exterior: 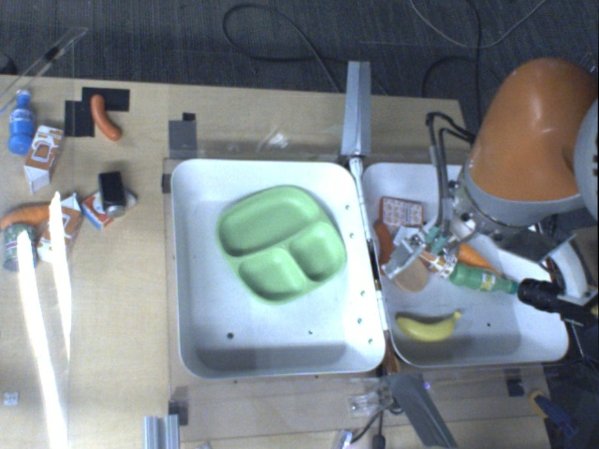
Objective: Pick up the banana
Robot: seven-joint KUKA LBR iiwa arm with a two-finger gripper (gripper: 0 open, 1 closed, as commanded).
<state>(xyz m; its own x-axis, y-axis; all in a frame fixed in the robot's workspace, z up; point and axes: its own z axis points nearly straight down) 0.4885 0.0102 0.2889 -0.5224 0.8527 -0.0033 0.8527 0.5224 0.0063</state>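
Starting at your far left, the bare bench carries loose clutter: a small blue bottle, a red-orange sausage-shaped toy on a black block, a small black box, and a few crumpled packets beside a bright white strip. Next comes the left bin, where you see a green divided plate lying flat near its middle, tilted a little in plan. Move on to the right bin, and along its near wall you find the banana: it lies flat on the bin floor with its long axis running roughly left to right, the darker stem end pointing right and turned slightly up, the blunt end pointing toward the divider. It looks short, plump and evenly yellow, with a gentle curve bowing toward you (nothing rests on it). Just beyond it sits a jumble of items: a pink printed card, a crinkled silver wrapper, a green bottle and an orange carrot-like piece. The gripper hangs over this jumble, apart from the banana, beneath the arm's orange band; whether its jaws are spread or closed, you cannot tell from here.
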